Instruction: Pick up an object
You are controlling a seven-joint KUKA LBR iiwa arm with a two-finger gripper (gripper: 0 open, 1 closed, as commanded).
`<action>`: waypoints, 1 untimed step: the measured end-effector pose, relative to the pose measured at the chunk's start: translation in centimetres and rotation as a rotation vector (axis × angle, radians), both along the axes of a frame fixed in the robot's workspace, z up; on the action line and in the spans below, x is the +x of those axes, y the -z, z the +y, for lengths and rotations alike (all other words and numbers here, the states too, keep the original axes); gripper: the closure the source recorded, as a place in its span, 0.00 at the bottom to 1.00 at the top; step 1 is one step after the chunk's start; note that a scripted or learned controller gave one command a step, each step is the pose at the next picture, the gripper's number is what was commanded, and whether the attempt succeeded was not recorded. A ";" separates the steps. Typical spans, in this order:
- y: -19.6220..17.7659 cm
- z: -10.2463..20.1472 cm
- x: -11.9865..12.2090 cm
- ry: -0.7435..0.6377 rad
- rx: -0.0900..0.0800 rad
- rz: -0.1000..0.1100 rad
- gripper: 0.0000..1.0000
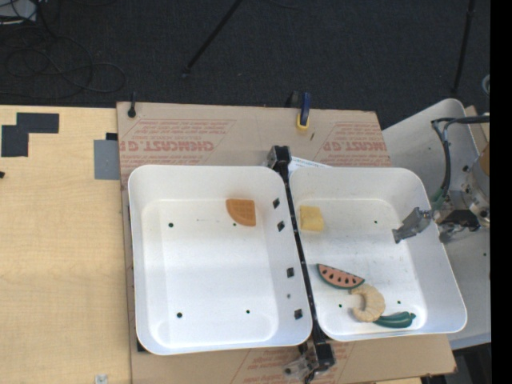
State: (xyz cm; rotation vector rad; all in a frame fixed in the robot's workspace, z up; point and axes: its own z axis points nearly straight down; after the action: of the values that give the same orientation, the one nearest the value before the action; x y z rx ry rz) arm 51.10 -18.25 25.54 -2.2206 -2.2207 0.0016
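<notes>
The right bin (436,294) holds a yellow cube (311,218) near its left wall, a watermelon slice (340,276), a beige curved piece (368,303) and a green pepper-like piece (394,320) at the front. In the left bin (160,310) an orange wedge (241,211) lies towards the back. My gripper (410,225) hangs low over the right bin's right side, well clear of every object, with nothing seen in it.
A black divider clip strip (290,246) runs between the two bins. Cardboard (208,138) lies under the bins, with a blue-yellow clamp (303,110) at its back edge. Cables and the arm's mount (460,206) crowd the right side.
</notes>
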 end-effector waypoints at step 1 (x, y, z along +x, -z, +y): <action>-3.4 7.1 3.5 -0.008 0.001 -0.003 0.00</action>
State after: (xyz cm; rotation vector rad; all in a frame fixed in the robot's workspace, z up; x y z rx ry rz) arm 54.64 -11.14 28.98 -2.2128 -2.2311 -0.0031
